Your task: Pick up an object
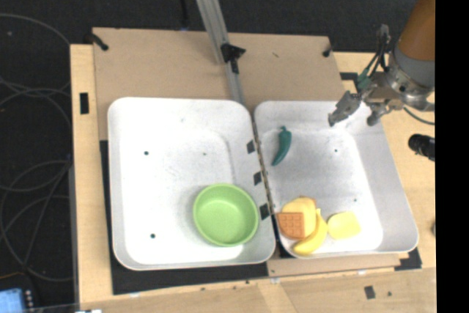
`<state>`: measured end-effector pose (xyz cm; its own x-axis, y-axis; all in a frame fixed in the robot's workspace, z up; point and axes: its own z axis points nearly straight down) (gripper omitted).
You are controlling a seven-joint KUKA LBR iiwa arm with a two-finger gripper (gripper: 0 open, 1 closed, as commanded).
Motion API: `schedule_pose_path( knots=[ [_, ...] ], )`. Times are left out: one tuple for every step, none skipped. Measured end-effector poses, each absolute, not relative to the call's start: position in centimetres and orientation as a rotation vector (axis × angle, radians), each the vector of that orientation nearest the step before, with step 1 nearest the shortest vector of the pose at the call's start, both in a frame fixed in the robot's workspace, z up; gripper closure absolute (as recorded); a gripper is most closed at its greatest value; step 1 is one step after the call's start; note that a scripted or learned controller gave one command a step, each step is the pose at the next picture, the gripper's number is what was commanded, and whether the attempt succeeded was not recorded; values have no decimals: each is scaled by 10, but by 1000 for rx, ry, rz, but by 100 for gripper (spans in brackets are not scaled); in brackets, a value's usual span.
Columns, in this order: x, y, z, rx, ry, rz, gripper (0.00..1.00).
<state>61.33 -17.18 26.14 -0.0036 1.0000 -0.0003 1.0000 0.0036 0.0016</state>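
Observation:
In the right bin [381, 179], a teal pepper-shaped toy [281, 145] lies near the left wall. At that bin's front sit an orange waffle-like piece [292, 224], a yellow banana [316, 237] and a pale yellow lump [343, 225], close together. A green bowl [225, 213] stands at the front right of the left bin [146, 135]. My gripper [356, 113] hangs over the back right corner of the right bin, open, with nothing between its fingers. It is well apart from every object.
A slanted metal pole [209, 4] rises behind the bins, its foot near the divider between them. Brown board [183, 62] lies behind the bins. The bench edge and black cables [37, 121] are at the left.

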Motion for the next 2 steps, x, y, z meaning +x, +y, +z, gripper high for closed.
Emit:
schedule_pose_path(
  knots=[
    [613,-172,261,2216,2225,1,0],
    [619,-178,216,2222,2220,-7,0]
  ],
)
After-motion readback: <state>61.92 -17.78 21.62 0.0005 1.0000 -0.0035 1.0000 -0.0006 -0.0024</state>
